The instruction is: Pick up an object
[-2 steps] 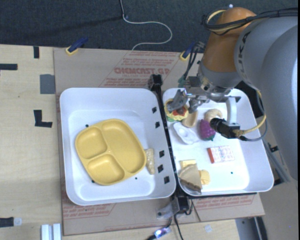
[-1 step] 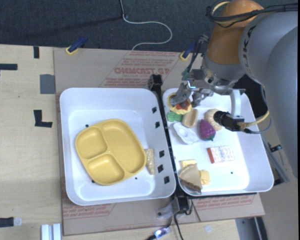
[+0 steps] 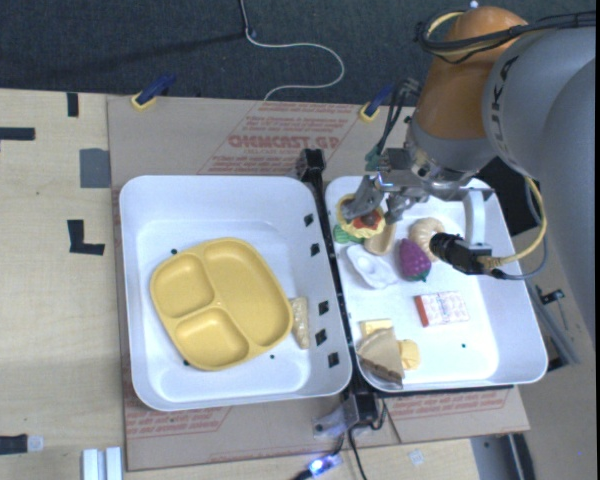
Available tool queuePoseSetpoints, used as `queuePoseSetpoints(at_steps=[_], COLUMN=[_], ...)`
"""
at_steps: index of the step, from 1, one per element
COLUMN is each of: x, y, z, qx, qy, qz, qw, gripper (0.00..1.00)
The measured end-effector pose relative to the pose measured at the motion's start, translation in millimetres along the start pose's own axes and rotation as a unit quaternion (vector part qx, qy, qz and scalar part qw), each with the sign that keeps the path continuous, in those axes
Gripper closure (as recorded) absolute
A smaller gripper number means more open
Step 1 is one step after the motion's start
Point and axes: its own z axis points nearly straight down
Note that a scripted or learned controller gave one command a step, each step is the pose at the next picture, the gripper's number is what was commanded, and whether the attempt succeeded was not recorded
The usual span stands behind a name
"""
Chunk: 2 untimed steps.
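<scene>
In the right white bin [image 3: 500, 353], toward its 11 o'clock corner: gripper [image 3: 382, 204], set low over a huddle of small things. Whether it is open or closed cannot be told from this angle, nor whether it has hold of anything.

Just at the gripper's 7 o'clock, close under it: yellow, red and green plastic toy cluster [image 3: 361, 228], near the bin's left wall. It is the nearest thing to the gripper.

At 3 o'clock from that cluster: beige rounded lump [image 3: 426, 230]. Just beside it at its 7 o'clock: purple grape-like bunch [image 3: 413, 260].

At 6 o'clock from the cluster: white crumpled piece [image 3: 370, 267], near the purple bunch.

Middle of the bin, apart from the rest: small flat red-and-white packet [image 3: 442, 309].

Bin's 7 o'clock corner: heap of tan and yellow wedge-shaped pieces [image 3: 385, 346], hard by the rim.

Left white bin [image 3: 180, 208]: yellow three-compartment plastic plate [image 3: 220, 303] at centre, lying flat, turned askew to the walls. At its 3 o'clock, against the plate's edge: small pale beige block [image 3: 299, 320].

Both bins sit side by side on a brown cardboard sheet [image 3: 280, 138] over the tan surface [image 3: 40, 298].
</scene>
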Motion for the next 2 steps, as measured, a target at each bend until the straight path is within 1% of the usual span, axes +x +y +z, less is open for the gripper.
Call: queuePoseSetpoints(at_steps=[1, 2], x=[-0.4, 6.1], y=[1.6, -1.8], z=[-0.7, 7.3], qx=[-0.001, 0.000], qy=[0.000, 0.000], qz=[0.000, 0.000], qw=[1.0000, 1.0000], gripper=[1.00, 1.00])
